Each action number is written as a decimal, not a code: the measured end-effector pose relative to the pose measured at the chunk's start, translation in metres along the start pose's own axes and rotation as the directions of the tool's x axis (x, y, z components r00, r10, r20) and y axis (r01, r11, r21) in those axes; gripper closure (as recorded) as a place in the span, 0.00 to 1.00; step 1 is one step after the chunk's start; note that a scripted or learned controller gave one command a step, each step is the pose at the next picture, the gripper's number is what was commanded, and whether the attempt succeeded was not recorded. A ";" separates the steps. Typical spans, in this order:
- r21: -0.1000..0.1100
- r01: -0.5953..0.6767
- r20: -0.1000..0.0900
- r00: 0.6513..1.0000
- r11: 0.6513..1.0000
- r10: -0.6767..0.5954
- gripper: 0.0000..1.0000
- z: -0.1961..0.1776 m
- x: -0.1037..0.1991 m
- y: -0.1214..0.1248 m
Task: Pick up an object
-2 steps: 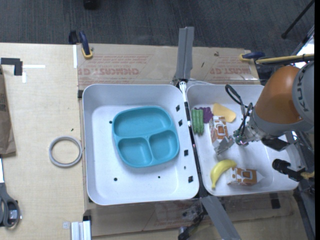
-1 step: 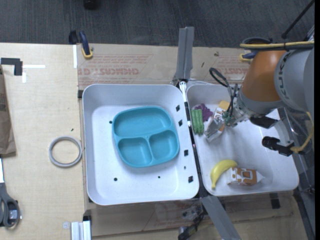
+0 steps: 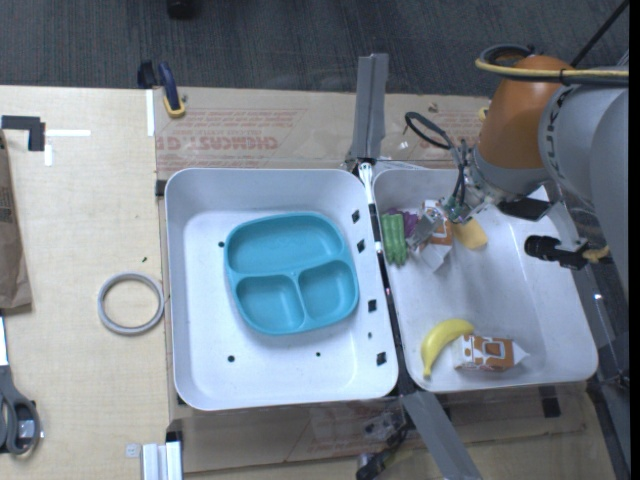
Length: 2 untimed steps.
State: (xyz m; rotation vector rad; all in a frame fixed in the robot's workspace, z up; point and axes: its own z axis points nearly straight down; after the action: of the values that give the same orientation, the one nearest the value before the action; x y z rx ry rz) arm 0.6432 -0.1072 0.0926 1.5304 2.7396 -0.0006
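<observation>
From the camera view, the gripper (image 3: 447,216) sits low in the right bin (image 3: 520,268), upper centre-right of the frame, among a green packet (image 3: 394,236) and small clutter. Whether it is apart or together I cannot tell. Nothing looks lifted yet. The banana (image 3: 441,340) lies lower, its curved long axis running lower-left to upper-right.

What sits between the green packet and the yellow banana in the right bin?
Bare white bin floor in the camera view. The green packet lies by the top-left wall; the yellow banana lies near the front, beside a small orange-and-white carton.

Mirrored red lettering on cardboard (image 3: 240,128), seemingly unreadable.
</observation>
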 end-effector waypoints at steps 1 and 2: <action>-0.002 0.000 0.002 1.000 1.000 0.000 1.00 -0.010 -0.001 0.000; -0.002 0.000 0.002 1.000 1.000 0.000 0.00 -0.010 -0.001 0.000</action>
State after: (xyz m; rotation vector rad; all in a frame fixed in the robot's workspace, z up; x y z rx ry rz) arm 0.6440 -0.1077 0.1026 1.5290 2.7368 0.0001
